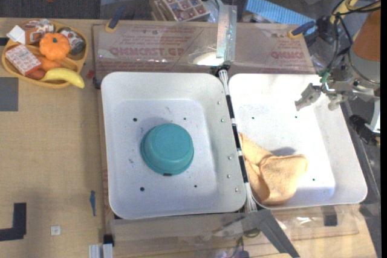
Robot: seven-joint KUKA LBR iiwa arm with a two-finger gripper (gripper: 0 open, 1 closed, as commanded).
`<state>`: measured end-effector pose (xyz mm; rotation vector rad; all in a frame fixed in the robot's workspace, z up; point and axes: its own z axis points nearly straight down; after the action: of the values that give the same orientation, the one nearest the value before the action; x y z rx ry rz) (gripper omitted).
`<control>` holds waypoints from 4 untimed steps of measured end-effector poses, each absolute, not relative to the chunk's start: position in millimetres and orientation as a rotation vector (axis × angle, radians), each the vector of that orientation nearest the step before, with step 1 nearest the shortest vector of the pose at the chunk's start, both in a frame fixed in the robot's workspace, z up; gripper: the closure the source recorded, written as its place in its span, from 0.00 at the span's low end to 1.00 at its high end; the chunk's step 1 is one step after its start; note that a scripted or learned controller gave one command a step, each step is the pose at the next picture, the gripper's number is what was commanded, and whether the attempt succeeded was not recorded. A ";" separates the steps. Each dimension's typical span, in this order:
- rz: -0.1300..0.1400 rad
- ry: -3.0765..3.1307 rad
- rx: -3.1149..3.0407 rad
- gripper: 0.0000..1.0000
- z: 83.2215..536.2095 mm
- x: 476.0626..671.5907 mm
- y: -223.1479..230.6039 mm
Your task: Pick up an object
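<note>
Two white bins sit side by side on the tabletop [48, 148]. Far left we see a yellow dish [36, 72] with toy food: an orange pumpkin [54, 45] and a banana [65, 76] at its front edge.

Left bin [121, 93]: a teal bowl [168, 148] upside down, roughly mid-floor, round, so no long axis to call.

Right bin [338, 154]: a tan cloth [275, 173] crumpled in the near-left corner, touching the divider wall. We read its long axis as running diagonally, from the divider side down and right toward the bin's front; the bulkier fold is at the right end.

Hand [318, 97]: over the right bin's far-right area, well apart from the cloth and from the bowl. Fingers [305, 97] look spread apart with nothing between them, pointing left and down into the bin. Grey arm [363, 78] enters from the right, orange band [370, 39] above it.
</note>
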<state>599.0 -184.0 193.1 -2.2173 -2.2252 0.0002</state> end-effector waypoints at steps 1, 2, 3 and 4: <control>-0.001 -2.513 -1.885 0.00 109.2 550.1 -187.1; -0.008 -2.608 -1.768 0.00 88.7 495.4 -171.5; -0.001 -2.562 -1.820 0.00 109.4 550.8 -125.9; -0.012 -2.689 -1.650 0.00 90.2 484.1 -135.6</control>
<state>484.1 -135.6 90.2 -1.6495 -2.6888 -0.0116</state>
